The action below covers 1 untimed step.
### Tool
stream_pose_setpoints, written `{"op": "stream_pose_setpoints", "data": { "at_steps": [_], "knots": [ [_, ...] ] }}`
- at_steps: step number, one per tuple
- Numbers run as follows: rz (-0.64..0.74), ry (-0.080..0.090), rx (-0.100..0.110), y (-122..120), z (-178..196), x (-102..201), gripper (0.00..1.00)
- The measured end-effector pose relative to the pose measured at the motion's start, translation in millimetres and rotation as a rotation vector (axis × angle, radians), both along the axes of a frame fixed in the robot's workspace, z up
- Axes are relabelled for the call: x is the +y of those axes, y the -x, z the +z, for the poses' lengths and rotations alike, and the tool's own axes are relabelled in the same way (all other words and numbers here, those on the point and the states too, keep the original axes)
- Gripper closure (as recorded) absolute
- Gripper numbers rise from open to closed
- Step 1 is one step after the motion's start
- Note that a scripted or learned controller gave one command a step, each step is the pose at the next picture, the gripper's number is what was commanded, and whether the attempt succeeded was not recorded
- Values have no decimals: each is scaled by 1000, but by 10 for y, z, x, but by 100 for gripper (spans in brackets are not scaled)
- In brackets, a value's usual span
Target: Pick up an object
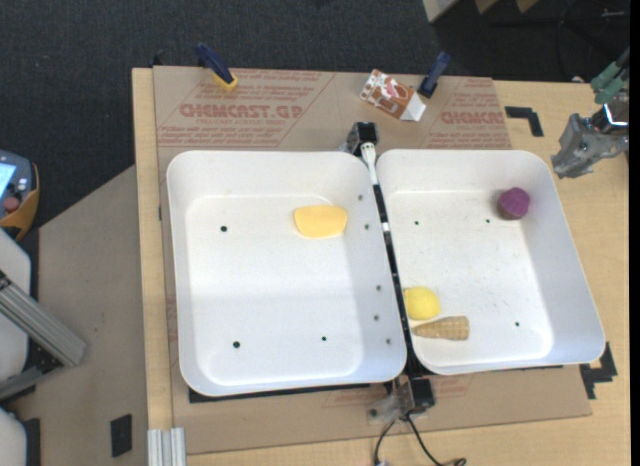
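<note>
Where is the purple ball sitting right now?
The purple ball lies in the right-hand bin, near its far right corner, apart from the yellow ball and cone at that bin's near left.

Ball (513,202) behind cone (441,329)

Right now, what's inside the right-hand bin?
The right bin holds three things: a purple ball near its far right corner, a yellow ball by the near left wall, and an ice-cream cone touching it. Nothing covers them.
</note>
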<state>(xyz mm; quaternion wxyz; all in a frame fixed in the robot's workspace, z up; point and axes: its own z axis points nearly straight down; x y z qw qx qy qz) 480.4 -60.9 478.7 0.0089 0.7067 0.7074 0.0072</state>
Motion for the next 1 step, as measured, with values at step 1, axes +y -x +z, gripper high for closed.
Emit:
{"op": "stream_pose_setpoints", "data": {
  "at_steps": [1],
  "knots": [
    [-6, -3, 34, 24, -1183, -409, 100]
  ]
}}
